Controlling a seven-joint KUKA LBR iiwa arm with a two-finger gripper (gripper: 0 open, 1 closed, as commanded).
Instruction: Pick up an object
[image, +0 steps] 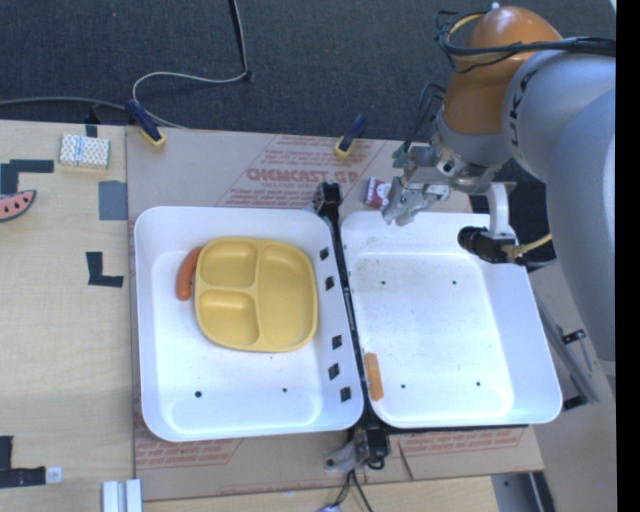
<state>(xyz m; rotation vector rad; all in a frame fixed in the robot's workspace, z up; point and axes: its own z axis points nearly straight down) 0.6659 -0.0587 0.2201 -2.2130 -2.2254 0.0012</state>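
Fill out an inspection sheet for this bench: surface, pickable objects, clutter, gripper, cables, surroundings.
Surface: left bin and right bin side by side on a cardboard sheet.
Job's things: yellow divided plate in the left bin, an orange sausage against its left edge; a second orange piece at the right bin's left wall.
Clutter: small packet behind the bins; sponge and watermelon-slice toy far left.
Gripper: gripper above the right bin's rear rim, nothing seen in it.
Cables: grey cable across the dark floor.
Surroundings: blue-yellow clamps on the cardboard's edge.
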